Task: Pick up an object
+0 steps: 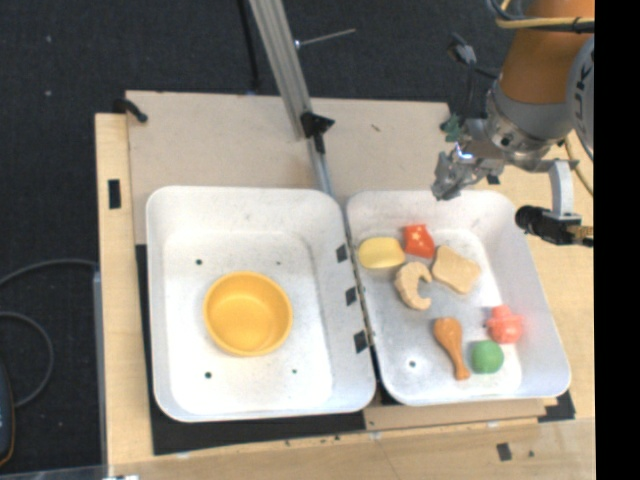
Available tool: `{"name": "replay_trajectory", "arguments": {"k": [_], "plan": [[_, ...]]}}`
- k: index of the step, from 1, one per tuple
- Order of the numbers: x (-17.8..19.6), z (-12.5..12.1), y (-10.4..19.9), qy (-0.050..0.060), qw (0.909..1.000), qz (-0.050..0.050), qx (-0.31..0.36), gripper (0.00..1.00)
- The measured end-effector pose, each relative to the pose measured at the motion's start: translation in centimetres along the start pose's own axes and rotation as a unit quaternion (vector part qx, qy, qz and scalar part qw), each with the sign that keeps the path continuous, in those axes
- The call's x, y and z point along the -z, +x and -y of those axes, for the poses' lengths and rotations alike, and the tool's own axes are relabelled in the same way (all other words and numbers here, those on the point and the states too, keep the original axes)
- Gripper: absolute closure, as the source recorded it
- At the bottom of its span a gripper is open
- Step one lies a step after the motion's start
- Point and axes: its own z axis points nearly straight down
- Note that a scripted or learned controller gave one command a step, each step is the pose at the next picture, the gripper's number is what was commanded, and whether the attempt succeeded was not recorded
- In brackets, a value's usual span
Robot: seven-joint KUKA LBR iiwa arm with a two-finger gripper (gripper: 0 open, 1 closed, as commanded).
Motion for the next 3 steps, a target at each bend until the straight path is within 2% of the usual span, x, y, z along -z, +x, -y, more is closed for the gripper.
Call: {"name": "replay_trajectory", "arguments": {"k": [1, 2, 3], "plan": [[-1.7, -0.4, 4.9, 0.001, 1.0, 0.001, -0.001, 1.0], [-1.2, -1.1, 9.5, 0.0, 1.0, 0.001, -0.002, 1.0], [-1.8, -1.2, 15.2, 0.001, 1.0, 0.0, -0.002, 1.0]]}}
